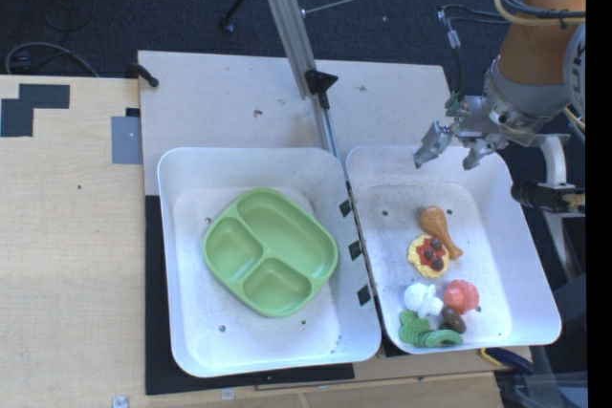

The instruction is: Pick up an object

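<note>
A: Toy food pile (437, 287) is seen at 5 o'clock in the right bin (516, 234); green tray (271, 250) at 7, left bin (182, 205).

B: Gripper (448, 151) is seen spread wide, nothing held, at 2 o'clock over the right bin's far rim.

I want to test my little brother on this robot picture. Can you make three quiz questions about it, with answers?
1. True or false: the green plate lies in the same bin as the toy foods.
2. Which toy lies nearest the pincer? A) drumstick B) red toy C) white toy
3. Fill in: the pincer hangs over the right bin's far ____, holding nothing.

Key: 1 false, the plate is in the left bin; 2 A; 3 edge.
</note>
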{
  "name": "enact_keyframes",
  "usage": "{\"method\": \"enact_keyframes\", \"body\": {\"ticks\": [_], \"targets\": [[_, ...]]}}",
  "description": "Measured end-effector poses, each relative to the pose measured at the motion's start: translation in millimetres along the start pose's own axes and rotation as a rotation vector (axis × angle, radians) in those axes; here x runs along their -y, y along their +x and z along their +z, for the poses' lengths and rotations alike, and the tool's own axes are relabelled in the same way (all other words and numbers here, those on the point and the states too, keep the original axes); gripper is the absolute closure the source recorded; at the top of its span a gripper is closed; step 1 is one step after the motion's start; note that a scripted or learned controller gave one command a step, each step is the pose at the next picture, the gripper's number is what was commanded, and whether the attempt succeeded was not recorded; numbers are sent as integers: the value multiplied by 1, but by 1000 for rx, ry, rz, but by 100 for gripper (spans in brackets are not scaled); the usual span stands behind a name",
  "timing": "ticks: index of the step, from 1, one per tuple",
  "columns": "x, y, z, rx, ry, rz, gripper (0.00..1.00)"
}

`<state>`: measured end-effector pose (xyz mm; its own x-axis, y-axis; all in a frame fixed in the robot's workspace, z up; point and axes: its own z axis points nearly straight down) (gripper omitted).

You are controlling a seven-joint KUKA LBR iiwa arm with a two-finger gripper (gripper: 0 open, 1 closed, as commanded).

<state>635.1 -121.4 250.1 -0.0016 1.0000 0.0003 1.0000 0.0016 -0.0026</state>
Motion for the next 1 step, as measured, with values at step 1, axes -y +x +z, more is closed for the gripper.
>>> {"method": "enact_keyframes", "body": {"ticks": [1], "targets": [[0,0,0,0,0,0,0]]}}
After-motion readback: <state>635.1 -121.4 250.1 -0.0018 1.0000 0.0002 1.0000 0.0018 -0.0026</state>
